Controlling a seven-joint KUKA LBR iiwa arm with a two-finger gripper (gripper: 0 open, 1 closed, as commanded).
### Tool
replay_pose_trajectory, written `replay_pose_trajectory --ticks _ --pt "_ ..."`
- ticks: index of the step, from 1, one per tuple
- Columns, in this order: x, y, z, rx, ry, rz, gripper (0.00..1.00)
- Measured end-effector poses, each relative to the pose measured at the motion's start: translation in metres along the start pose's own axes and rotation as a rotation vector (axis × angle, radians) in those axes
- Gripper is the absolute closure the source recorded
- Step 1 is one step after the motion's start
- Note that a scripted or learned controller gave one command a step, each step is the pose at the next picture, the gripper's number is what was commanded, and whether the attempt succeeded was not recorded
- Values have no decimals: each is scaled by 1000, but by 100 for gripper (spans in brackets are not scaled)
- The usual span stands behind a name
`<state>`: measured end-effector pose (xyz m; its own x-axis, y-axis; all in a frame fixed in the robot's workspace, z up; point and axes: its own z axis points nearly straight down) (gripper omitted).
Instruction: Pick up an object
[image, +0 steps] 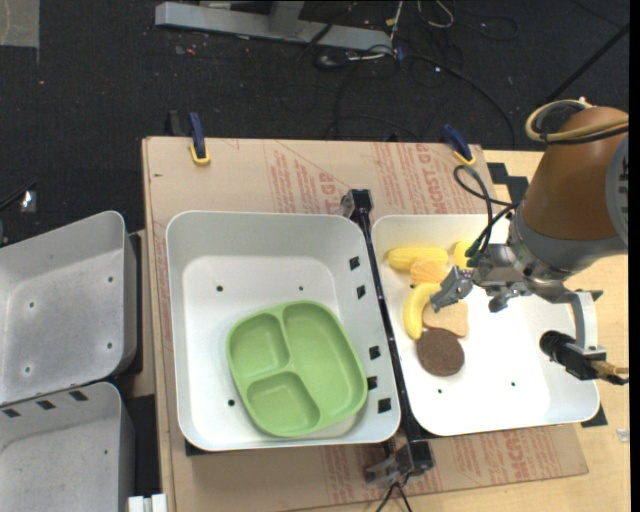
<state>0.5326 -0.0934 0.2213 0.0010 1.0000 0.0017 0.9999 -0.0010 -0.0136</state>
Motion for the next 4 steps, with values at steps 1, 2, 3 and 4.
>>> replay_pose_trajectory --ticks 1,2,3,4 --pt "0 2 -6 -12 -1 -2 0" --pt "-3 -4 54 -8 -1 1 0" --pt "-3 -2 118 -9 -1 1 0" --pt "-3 -1 128 -16 -3 1 0"
